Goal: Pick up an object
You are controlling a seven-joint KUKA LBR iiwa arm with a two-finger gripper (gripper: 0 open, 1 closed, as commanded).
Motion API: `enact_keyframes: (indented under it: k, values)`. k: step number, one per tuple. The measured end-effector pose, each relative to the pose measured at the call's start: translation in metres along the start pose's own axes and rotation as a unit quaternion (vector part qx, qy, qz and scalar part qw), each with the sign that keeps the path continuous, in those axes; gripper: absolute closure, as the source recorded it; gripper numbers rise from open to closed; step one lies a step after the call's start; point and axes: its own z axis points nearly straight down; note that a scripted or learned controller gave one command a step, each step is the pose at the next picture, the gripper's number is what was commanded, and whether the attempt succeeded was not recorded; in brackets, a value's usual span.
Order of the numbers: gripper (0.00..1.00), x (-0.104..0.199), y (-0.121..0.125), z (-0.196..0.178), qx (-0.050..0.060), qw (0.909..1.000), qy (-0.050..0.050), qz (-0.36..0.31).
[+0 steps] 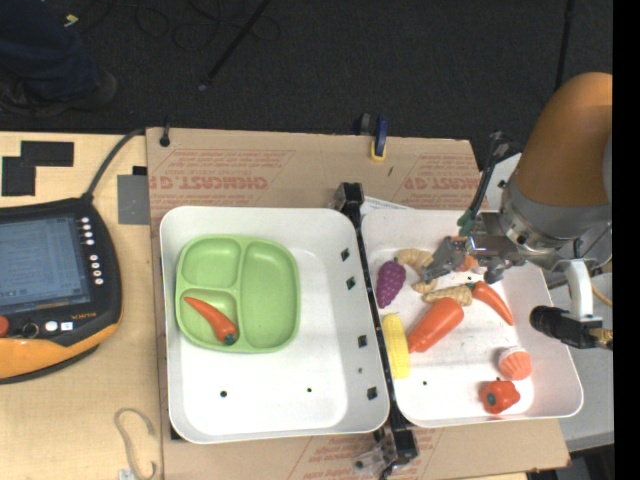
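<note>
1. Fingers (pixel 447 260) spread apart, grasping nothing, low in the right bin (pixel 560 408) over a tan pastry-like toy (pixel 445 292).
2. Approach step, by the look of it.
3. Next: descend, then clench squarely on the toy beside the large carrot (pixel 436 324).

Even overhead light, moderately bright; the two white bins (pixel 270 408) read brightest, near washed out on their floors, with faint grey shading along the inner walls; the dark floor across the top of the frame is underexposed, detail nearly lost; shadows beneath the green plate (pixel 262 298) are soft and short; mild sheen on the orange band (pixel 570 138) at upper right; overall focus slightly soft, fine grain and coarse resolution; lettering on the cardboard (pixel 215 180) legible but fuzzy.
</note>
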Motion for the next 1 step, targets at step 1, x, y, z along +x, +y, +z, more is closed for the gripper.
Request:
enact_keyframes:
  k: [1]
  values:
    - [0.0,-0.0002,0.002,-0.0067,-0.006,1.0,0.0,-0.001]
